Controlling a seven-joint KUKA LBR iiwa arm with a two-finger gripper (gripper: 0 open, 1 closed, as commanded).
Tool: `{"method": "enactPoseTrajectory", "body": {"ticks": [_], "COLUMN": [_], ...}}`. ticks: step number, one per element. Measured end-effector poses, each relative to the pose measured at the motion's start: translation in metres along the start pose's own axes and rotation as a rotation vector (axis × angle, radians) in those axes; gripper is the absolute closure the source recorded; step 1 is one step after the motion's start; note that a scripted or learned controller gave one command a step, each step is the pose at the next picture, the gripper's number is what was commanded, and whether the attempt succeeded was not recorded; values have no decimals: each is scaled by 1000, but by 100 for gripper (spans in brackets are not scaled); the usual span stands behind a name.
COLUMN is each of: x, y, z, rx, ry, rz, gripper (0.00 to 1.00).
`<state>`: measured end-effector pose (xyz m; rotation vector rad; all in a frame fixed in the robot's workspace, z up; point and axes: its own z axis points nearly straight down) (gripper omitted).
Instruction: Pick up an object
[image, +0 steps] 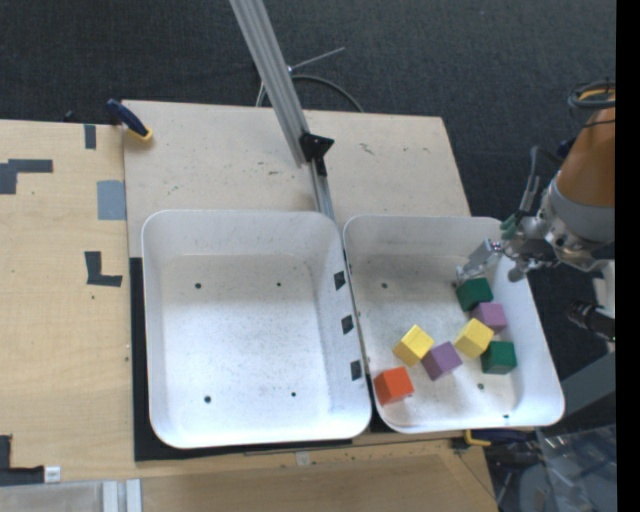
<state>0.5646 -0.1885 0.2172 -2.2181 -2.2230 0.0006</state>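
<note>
Seven small blocks lie in the right bin (548, 405), and I use the upper green block (474, 293) as my landmark, since it sits closest to my gripper (478, 264). Just below and to the right of it is a pale purple block (490, 315), then a yellow block (474, 337) and a darker green block (498, 356) further down. Down and to the left of the landmark lie another yellow block (413, 344) and a purple block (441, 360) touching it, with an orange block (393, 384) lowest and furthest left. The left bin (160, 330) sits well apart to the left.

My gripper hangs just above the upper green block, at its top edge, with nothing visibly between the fingers. Whether they are spread or closed I cannot tell; the tips are a small grey blur against the white bin.

I judge these blocks to be light, rigid and smooth-faced, so they should neither crush nor sag, but could skid or twist if I pinch on a corner. Flat opposing faces are the place to take hold. The upper green block looks turned at an angle, and its pale purple neighbour crowds one side, leaving little room for a finger there.

Whether I touch the green block yet is hard to make out from this slant.
</note>
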Motion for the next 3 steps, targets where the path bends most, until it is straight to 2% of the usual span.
{"method": "enactPoseTrajectory", "body": {"ticks": [1, 2, 3], "x": [1, 35, 33], "y": [0, 28, 29], "z": [-10, 69, 64], "rx": [0, 6, 0], "ry": [0, 2, -1], "rz": [-2, -3, 0], "gripper": [100, 100, 0]}}
